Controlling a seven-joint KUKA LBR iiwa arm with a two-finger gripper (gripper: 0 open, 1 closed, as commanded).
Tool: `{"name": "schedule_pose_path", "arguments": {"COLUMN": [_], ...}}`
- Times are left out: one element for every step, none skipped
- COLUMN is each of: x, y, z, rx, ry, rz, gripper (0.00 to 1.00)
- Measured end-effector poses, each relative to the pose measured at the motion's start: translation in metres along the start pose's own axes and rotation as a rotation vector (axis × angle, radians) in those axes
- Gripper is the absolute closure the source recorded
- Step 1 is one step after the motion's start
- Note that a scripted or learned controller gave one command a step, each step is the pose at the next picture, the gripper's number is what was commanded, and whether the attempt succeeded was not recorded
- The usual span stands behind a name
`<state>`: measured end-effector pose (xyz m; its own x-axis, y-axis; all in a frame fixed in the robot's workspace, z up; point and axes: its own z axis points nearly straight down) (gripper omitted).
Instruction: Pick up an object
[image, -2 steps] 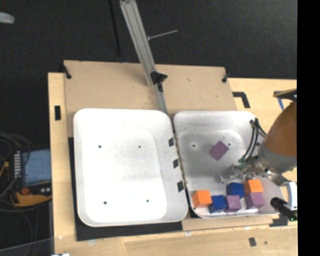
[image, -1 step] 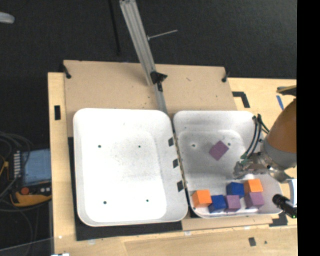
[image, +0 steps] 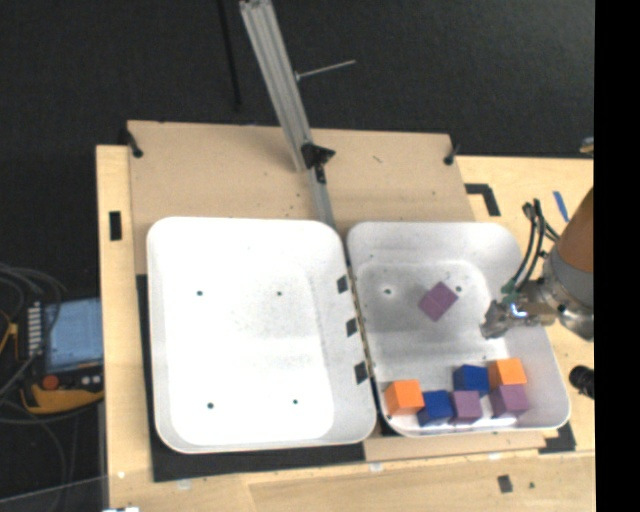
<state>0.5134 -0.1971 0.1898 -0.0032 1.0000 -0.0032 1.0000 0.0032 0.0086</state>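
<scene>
The right bin (image: 420, 245) holds several small blocks. A purple block (image: 438, 301) lies alone near its middle. Along the front edge sit an orange block (image: 404, 396), a blue block (image: 436, 408), a purple block (image: 467, 405), another blue block (image: 471, 378), an orange block (image: 508, 372) and a purple block (image: 512, 400). My gripper (image: 497, 325) hangs over the bin's right side, to the right of the lone purple block and above the front-right cluster. Nothing shows between its tips.
The left bin (image: 245, 330) lies beside the right one, with clips along the shared edge. A slanted metal rail (image: 285, 90) runs down from the top to the bins' back edge. A blue box with cables (image: 70, 335) sits off the bench at left.
</scene>
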Motion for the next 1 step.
{"name": "schedule_pose_path", "arguments": {"x": [-0.0014], "y": [0.0019], "z": [-0.0284], "rx": [0.003], "ry": [0.001], "rz": [-0.001], "gripper": [1.00]}}
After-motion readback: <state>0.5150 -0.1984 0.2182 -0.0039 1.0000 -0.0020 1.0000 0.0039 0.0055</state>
